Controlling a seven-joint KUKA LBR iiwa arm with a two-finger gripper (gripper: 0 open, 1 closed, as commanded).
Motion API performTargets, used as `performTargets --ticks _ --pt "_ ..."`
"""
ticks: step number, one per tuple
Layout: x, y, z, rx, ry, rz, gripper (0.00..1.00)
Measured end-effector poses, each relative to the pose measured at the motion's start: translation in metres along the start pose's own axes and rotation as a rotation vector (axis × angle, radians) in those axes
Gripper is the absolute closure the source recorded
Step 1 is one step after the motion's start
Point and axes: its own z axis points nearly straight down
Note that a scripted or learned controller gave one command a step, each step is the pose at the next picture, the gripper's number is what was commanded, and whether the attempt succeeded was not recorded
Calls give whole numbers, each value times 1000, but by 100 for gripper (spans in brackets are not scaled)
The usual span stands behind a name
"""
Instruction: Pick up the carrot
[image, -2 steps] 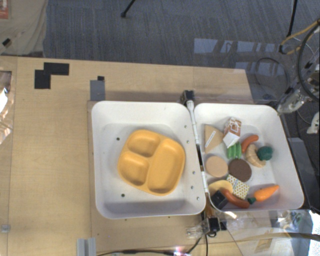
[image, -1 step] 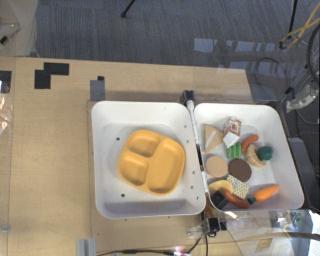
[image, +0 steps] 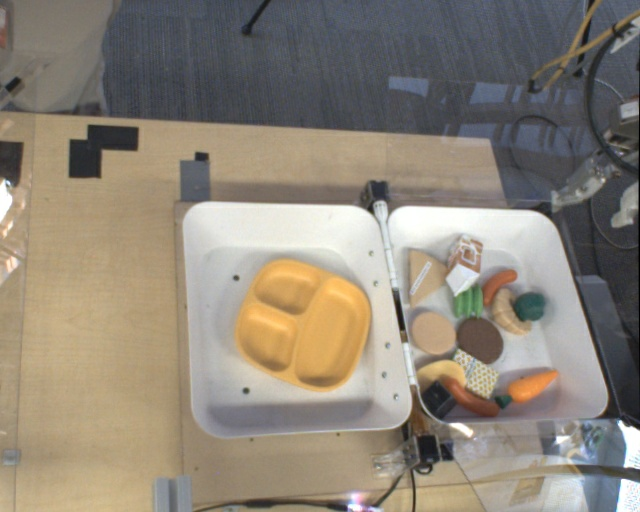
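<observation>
The carrot (image: 532, 384) lies in the right bin (image: 570, 268), near that bin's front right corner, its green top pointing toward a checkered block (image: 478, 374). A red sausage (image: 470, 397) lies just beside the carrot's green end. A brown disc (image: 481, 340) sits behind the carrot. The left bin (image: 205, 300) holds a yellow compartment tray (image: 303, 323). Gripper state: cannot be determined.

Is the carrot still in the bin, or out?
In. The carrot lies flat on the floor of the right bin, near its front corner, among other toy food.
</observation>
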Motion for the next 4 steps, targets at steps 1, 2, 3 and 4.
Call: performTargets --ticks 1,2,3,4 --pt "0 -2 -46 -1 -1 -655 0" --pt "-3 -3 -58 9 -6 -650 100" --pt "-3 -3 -58 8 -7 -650 0" --pt "-6 -5 -71 20 -11 -647 100"
